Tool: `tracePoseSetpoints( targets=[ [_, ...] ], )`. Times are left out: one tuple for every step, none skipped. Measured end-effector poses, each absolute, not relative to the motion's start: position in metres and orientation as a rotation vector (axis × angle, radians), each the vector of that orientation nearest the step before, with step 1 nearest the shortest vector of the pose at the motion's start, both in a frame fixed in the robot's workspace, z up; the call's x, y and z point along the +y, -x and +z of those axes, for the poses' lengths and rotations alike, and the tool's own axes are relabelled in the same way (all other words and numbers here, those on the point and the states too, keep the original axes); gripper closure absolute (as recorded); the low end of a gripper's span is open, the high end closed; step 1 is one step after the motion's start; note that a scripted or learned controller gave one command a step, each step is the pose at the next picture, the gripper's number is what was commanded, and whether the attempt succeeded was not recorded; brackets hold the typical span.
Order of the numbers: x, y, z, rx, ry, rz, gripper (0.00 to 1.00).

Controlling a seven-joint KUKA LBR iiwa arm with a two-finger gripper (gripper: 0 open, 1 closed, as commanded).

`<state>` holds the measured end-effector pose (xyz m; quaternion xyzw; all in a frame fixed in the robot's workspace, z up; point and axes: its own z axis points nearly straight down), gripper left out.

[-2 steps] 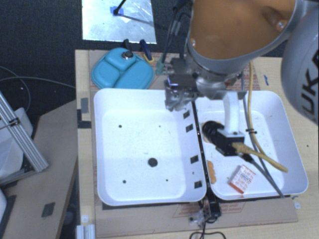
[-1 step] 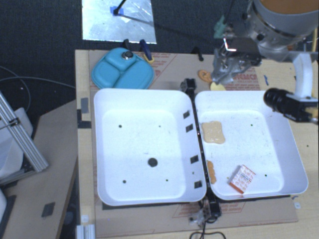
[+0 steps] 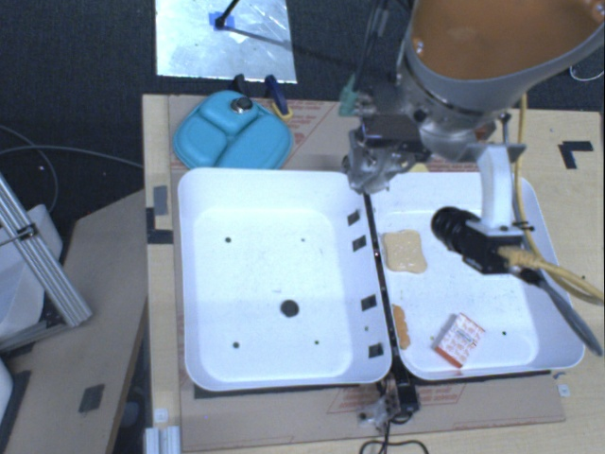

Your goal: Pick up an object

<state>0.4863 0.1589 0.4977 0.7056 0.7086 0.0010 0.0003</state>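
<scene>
**Gripper poised at the far edge of the right bin, nothing yet taken**

The gripper (image 3: 371,173) is seen at the far rim of the right bin (image 3: 558,343), close to the divider between the two bins. Whether the fingers are spread or pressed together cannot be told, as they are blurred and crowded by the wrist. Nothing is seen between them.

Three candidates are laid in the right bin, all nearer the camera than the fingers: a pale tan flat piece (image 3: 405,251) closest to them, a small orange-brown piece (image 3: 400,326) against the divider beyond that, and a red-and-white packet (image 3: 459,339) farthest off. The left bin (image 3: 203,192) holds only a small dark disc (image 3: 289,308).

The tan piece is judged the easiest target. A good attempt would be made by centring the fingers over it, descending squarely, and closing across its narrower width, since so flat an object is easily missed.
</scene>
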Motion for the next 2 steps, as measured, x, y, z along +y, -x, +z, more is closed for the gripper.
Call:
tracePoseSetpoints(
  targets=[
    [0.158, -0.487, 0.509, 2.228, -2.212, 0.008, 1.0],
    [0.158, -0.488, 0.52, 2.231, -2.207, 0.012, 1.0]
  ],
)
